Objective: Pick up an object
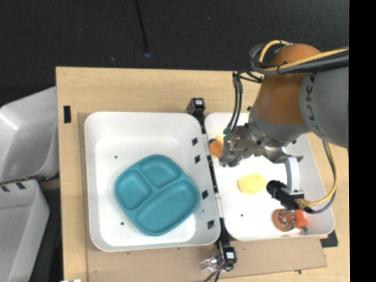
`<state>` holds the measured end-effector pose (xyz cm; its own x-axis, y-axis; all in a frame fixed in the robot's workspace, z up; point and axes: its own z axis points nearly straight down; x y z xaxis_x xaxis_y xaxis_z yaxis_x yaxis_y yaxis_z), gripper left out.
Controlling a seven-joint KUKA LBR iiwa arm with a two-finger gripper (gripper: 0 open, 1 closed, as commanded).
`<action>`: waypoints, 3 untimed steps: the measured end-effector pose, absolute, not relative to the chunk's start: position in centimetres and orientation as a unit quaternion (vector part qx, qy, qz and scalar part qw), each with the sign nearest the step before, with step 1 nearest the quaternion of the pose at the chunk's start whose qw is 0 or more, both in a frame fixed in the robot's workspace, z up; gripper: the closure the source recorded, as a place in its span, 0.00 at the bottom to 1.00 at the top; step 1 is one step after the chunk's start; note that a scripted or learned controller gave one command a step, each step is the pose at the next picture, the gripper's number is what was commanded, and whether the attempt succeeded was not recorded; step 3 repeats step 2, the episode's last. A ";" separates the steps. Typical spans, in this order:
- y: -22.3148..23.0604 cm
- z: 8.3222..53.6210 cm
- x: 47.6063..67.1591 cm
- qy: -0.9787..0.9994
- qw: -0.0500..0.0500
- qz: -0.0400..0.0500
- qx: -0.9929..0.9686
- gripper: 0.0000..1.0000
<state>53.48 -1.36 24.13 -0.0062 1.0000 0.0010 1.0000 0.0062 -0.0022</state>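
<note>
The objects on offer lie in the right bin (235, 216): a pale yellow lemon-shaped piece (251, 184) near the middle of its floor, a small orange thing (215, 148) pressed up by the wall that the two bins share, and a brown-and-orange item (288, 219) toward the near right corner. They are scattered loosely, well apart from one another, which I take to be deliberate, so that each can be reached on its own without nudging a neighbour. The left bin (100, 140) carries a teal divided plate (155, 194) lying flat, alone, away from the arm.

The arm (288, 98) comes in from the right and bends down over the far part of the right bin, its orange band bulking above the wrist and cables looping off it. The hand (230, 151) hangs low at the bin's left side, just beside the small orange thing; from where I stand the wrist covers the tips, so I cannot tell how the hand is set or whether it touches anything. My guess is that the orange thing is the target, and its place tight against the wall looks awkward for a grasp. The tabletop (135, 87) shows as pale wood around both bins.
</note>
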 end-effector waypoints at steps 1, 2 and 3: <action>3.2 24.3 54.8 -0.709 0.000 -0.001 -0.705 1.00; 8.8 25.0 54.4 -0.710 0.000 -0.001 -0.704 1.00; 8.8 25.0 54.4 -0.710 0.000 -0.001 -0.704 1.00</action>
